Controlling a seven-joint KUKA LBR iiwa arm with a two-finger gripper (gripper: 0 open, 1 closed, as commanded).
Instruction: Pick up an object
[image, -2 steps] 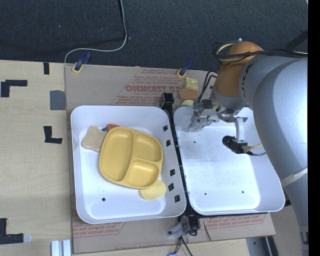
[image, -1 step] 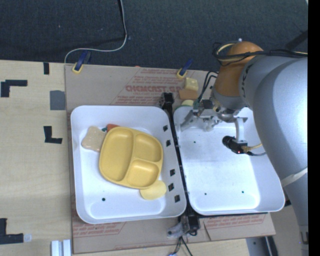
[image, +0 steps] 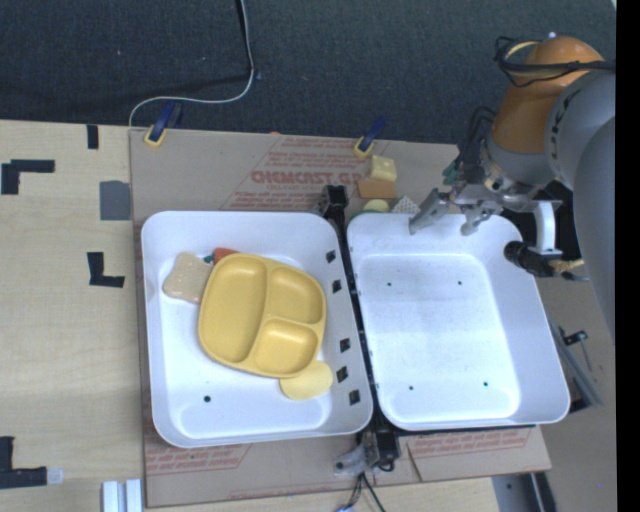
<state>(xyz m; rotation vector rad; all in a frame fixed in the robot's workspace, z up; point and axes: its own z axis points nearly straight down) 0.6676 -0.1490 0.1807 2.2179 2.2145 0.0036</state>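
Note:
A yellow divided plate (image: 262, 314) lies in the left bin (image: 160, 330). A beige slice (image: 184, 278) rests at its upper left, with a bit of red (image: 225, 254) showing behind the plate. A pale yellow round piece (image: 306, 381) sits at the plate's lower right. My gripper (image: 447, 216) hovers over the far rim of the right bin (image: 455, 320), open, with nothing between its fingers.
Behind the bins, on the cardboard, lie a tan block (image: 378, 186), a small yellow cube (image: 383, 166) and a pale green piece (image: 375, 206). Black clips (image: 334, 204) join the bins along the middle. The arm's grey body (image: 590, 110) stands at the right.

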